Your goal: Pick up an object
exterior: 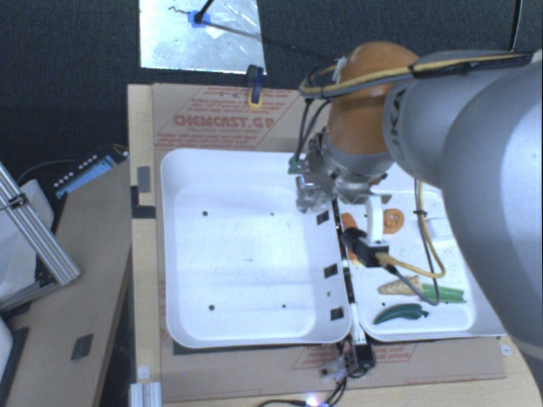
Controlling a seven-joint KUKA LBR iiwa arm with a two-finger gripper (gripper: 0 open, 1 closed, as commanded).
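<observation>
A view from above looks down at a slant on two shallow white bins set side by side on a brown cardboard sheet printed with red lettering, which lies on the tabletop (102,253). The left bin (195,253) fills the centre of the frame, its white floor marked with a few small dark dots. The right bin (462,316) sits toward the lower right and is largely covered by the arm (475,134), a big grey shape that enters from the right edge, with an orange band (369,87) above the wrist near the upper centre. The gripper (316,195) hangs over the strip where the two bins meet, at the upper end of the divider, and how far its fingers are open cannot be told from this angle; nothing can be seen between them. In the right bin, below the gripper, lie several small things: an orange ring-shaped piece (394,220) near the bin's middle, a pale tan object (397,287) lower down, a light green piece (445,294) just to its right, and a dark green pepper-shaped object (402,314) near the bin's lower rim. A yellow cable (424,236) loops from the arm down across these things. A shiny silver sheet (199,24) lies at the upper left of the frame.
</observation>
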